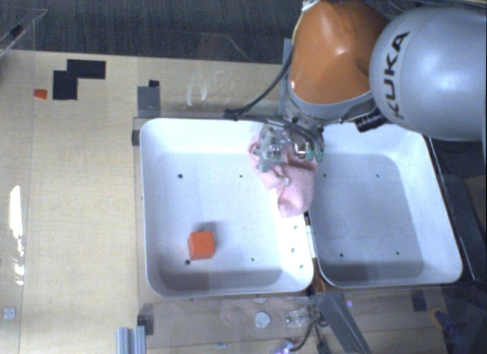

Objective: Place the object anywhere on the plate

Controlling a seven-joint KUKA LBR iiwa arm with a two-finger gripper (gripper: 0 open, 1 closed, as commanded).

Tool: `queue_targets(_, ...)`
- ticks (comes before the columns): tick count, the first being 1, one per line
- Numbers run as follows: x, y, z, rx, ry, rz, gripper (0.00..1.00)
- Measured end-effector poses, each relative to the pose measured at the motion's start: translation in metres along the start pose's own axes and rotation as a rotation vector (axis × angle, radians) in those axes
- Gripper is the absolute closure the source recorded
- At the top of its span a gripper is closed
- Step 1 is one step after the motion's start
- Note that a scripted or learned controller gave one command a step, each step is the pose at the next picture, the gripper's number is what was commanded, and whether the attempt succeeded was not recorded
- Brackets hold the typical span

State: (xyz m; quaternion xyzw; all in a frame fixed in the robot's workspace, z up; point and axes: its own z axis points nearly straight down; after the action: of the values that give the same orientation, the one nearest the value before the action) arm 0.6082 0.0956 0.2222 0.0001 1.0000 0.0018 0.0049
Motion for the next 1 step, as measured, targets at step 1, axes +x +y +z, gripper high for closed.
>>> queue_targets(1, 0.0256, 0.0508, 0.0033, 0.0, 0.003, -0.005, 1.0)
